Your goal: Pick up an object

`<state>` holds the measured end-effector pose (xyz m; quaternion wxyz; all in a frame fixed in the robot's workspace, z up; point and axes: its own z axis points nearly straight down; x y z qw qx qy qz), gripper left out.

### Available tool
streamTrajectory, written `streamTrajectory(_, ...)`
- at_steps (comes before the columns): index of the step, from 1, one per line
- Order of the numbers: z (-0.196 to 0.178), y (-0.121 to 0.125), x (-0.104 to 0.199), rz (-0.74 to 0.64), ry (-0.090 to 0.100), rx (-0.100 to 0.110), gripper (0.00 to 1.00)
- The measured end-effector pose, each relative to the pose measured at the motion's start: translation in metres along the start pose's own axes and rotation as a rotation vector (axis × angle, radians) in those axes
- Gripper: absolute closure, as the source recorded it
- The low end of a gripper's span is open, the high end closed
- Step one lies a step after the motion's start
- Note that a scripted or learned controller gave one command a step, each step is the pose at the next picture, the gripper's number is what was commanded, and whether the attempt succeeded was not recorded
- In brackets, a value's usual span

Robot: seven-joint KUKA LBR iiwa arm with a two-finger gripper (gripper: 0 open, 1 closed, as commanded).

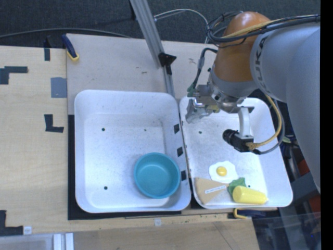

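Here, end effector (195, 110) over right bin (208, 139), grip state unclear, blue bowl (156, 175) in left bin (104, 139)

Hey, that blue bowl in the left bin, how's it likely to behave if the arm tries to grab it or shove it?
The blue bowl looks like rigid, smooth plastic, so it is probably light and may slide across the left bin when pushed. It sits upright on a wide base, so tipping seems unlikely. Its thin rim probably offers the best hold; the curved wall may slip.
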<state>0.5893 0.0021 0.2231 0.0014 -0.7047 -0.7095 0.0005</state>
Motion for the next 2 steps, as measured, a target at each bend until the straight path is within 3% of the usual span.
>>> streamTrajectory(2,0.000,-0.042,0.095,-0.001,0.000,0.000,1.00)
